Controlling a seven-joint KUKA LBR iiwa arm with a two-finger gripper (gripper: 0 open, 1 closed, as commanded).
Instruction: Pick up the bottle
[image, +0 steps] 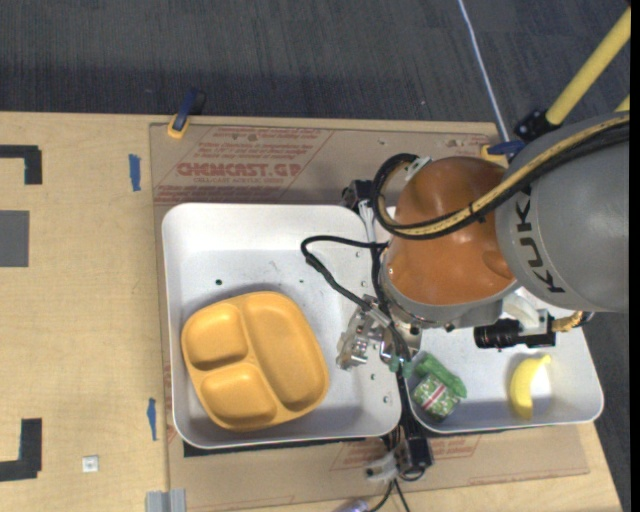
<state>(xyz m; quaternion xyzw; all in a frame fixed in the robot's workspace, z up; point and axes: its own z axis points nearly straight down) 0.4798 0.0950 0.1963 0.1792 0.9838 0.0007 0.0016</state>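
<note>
The bottle (437, 386) is green with a red and white label. It lies in the right bin (575, 405), near that bin's front left corner. My gripper (362, 345) hangs over the right side of the left bin (200, 240), a short way left of the bottle and just across the wall between the bins. Nothing shows in it. The arm's orange band and grey body hide most of the right bin's far half.
A yellow divided plate (255, 358) fills the front left of the left bin. A yellow lemon-like object (528, 386) lies at the right bin's front right. Black cables (325, 262) loop from the wrist over the left bin.
</note>
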